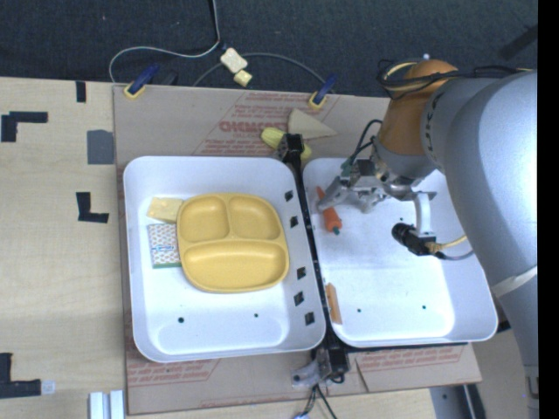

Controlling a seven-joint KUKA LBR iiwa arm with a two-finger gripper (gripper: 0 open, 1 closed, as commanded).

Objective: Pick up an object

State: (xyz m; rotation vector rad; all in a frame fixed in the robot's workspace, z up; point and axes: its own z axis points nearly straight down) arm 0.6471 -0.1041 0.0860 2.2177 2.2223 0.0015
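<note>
A pale wooden tabletop (52, 260) carries a cardboard sheet (249, 120) under two white bins (210, 334), the left one holding a yellow divided plate (231, 238). The gripper (354, 186) hangs low in the right bin (410, 312) beside a small orange object (334, 222) near the dividing wall; how far it is open cannot be told.

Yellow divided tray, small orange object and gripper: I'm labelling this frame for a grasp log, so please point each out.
yellow divided tray (234, 243): camera view, its large lower compartment.
small orange object (334, 221): camera view, middle of its body, right bin.
gripper (349, 190): camera view, between its fingertips.
</note>
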